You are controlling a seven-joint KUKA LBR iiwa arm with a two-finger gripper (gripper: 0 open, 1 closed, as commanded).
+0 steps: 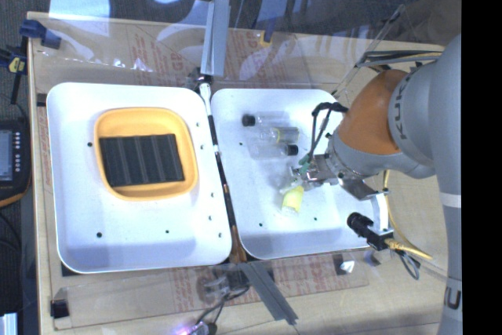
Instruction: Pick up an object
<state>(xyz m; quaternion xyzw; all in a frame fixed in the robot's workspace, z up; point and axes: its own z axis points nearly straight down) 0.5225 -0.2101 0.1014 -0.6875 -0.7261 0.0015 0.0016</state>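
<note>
Reaching in from the right side of the frame, the grey arm (408, 137) with its orange band (367, 120) bends down over the right-hand white bin (259, 245). Its claw (307, 171) sits low in the middle-right part of that bin. From this slanted overhead angle the wrist covers its tip, so I cannot tell how far it is open or whether it has hold of anything.

Just below and to the left of the claw lies a small pale yellow piece (292, 201) on the bin floor. It is very close to the claw, but whether the two touch cannot be made out.

Toward the upper middle of the same bin lie two clear bottles on their sides. One clear bottle (269, 121) has its black cap pointing to the left, and the second clear bottle (271, 145), just below it, has its black cap at its right end, near the claw.

The left-hand white bin (70, 235) holds an orange tray (110, 125) with a dark ribbed insert (141, 159) at its centre. Both bins rest side by side on the pale counter (314, 282).
</note>
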